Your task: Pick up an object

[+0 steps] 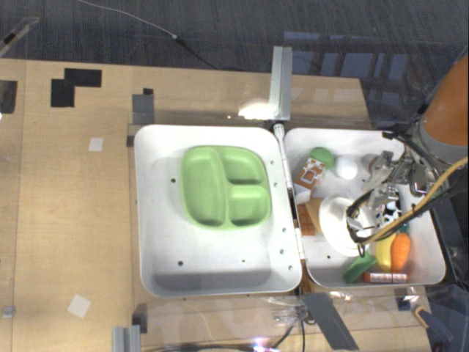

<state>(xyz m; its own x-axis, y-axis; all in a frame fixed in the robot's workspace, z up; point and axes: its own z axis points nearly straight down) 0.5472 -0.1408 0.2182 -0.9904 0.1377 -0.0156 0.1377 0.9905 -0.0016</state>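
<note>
The right bin (440,266) holds a heap of small objects. A green round piece (320,156) and a brown-and-white patterned box (310,174) lie at its far left, with a small white ball (346,169) beside them. A white bowl (335,222) sits mid-bin next to a brown slab (308,218). Near the front lie a yellow piece (382,254), an orange carrot (401,250), a green piece (358,269) and a red-and-white tube (386,276). My gripper (387,193) hangs low over the right half of this bin, above a black-and-white toy (389,215). Nothing is visibly between its fingers.
The left bin (157,218) carries a light green divided plate (223,185). A metal divider (288,189) runs between the bins. Black and yellow cables (374,229) loop from the wrist across the white bowl. The wooden bench (66,211) spreads to the left.
</note>
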